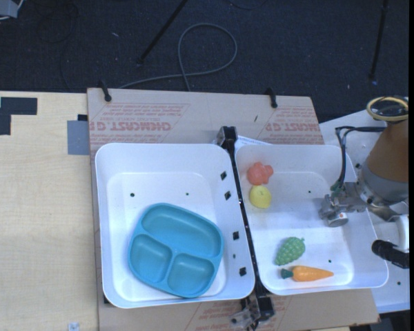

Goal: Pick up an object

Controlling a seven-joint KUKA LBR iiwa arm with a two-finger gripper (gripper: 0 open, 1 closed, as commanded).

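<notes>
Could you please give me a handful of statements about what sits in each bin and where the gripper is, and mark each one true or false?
1. The blue divided tray lies in the left bin. True.
2. The carrot lies on the blue divided tray. False: it lies in the right bin, near its front edge.
3. The green bumpy fruit sits just behind the carrot. True.
4. The yellow fruit and the orange-red fruit are in the left bin. False: both lie in the right bin, beside the divider.
5. The gripper hangs over the left bin. False: it is at the right bin's right side, apart from all four toys.
</notes>
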